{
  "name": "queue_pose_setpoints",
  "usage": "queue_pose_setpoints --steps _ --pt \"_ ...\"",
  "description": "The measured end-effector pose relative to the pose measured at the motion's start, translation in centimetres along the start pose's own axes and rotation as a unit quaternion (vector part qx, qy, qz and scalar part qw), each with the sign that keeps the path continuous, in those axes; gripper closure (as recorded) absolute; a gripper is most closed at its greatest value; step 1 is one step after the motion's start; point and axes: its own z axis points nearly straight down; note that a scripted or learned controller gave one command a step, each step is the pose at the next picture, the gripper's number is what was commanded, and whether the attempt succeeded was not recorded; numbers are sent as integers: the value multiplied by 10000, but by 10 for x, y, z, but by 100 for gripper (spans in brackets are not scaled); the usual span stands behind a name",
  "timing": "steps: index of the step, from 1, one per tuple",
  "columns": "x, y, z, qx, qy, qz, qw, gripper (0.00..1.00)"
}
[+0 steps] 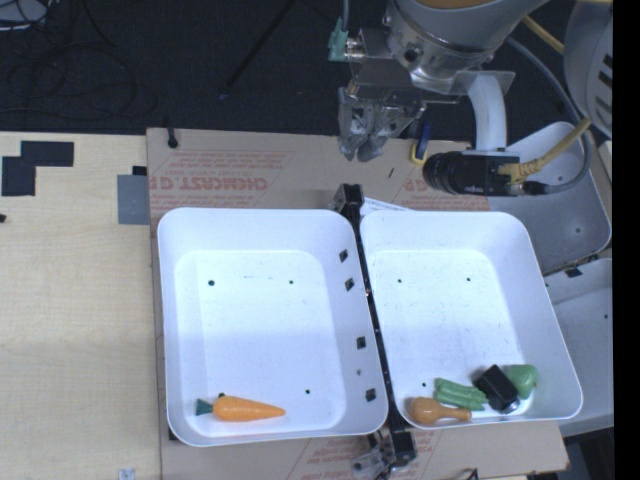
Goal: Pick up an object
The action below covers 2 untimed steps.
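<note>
Carrot (pixel 248 408) in left bin (pixel 180 258); four items (pixel 478 396) in right bin (pixel 535 268).

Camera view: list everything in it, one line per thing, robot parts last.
Bins: 2, white, side by side on the bench.
Toy carrot: 1, orange with green top, left bin, near front edge.
Pear-shaped toy: 1, orange-tan, right bin, front.
Green bean-like toy: 1, green, right bin, front.
Black block: 1, black, right bin, front corner.
Rounded green toy: 1, green, beside the black block.
Gripper: 1, grey metal, above the back edge, behind the bins.
</note>
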Motion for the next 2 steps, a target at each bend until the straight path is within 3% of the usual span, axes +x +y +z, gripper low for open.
queue_pose_setpoints --steps 1,2 --pt "10 58 123 27 -24 46 10000 100" --pt "64 66 123 -28 -4 25 10000 100"
